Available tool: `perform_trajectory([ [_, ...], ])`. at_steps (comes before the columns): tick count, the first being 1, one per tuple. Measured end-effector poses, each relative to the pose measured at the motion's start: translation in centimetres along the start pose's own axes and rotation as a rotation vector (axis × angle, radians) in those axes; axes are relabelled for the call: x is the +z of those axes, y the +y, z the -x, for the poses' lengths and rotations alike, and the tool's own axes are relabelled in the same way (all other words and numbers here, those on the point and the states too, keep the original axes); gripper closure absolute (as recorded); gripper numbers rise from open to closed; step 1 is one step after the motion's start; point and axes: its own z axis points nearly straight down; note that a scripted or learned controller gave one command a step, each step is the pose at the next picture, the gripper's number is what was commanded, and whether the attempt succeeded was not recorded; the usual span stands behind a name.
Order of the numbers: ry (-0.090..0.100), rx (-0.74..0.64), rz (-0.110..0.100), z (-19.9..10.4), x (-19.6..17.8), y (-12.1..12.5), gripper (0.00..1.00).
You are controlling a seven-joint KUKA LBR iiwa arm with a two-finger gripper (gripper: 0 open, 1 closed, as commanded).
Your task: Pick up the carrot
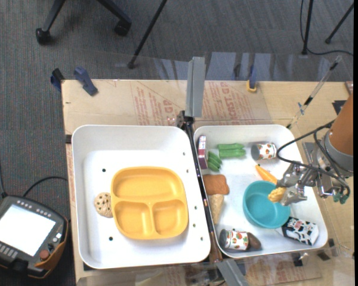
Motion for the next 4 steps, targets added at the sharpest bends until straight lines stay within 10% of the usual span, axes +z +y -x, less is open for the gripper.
perform_trajectory([
  [1, 0.004, -0.084, 0.000, -2.9, 0.6, 3.9, 1.00],
  [2, 0.004, -0.085, 0.000, -2.9, 0.6, 3.9, 0.00],
  [3, 0.005, 0.240, -0.001, 5.1, 10.6, -3.7, 0.00],
  [4, 0.003, 0.521, -0.001, 9.3, 13.7, -1.6, 0.00],
])
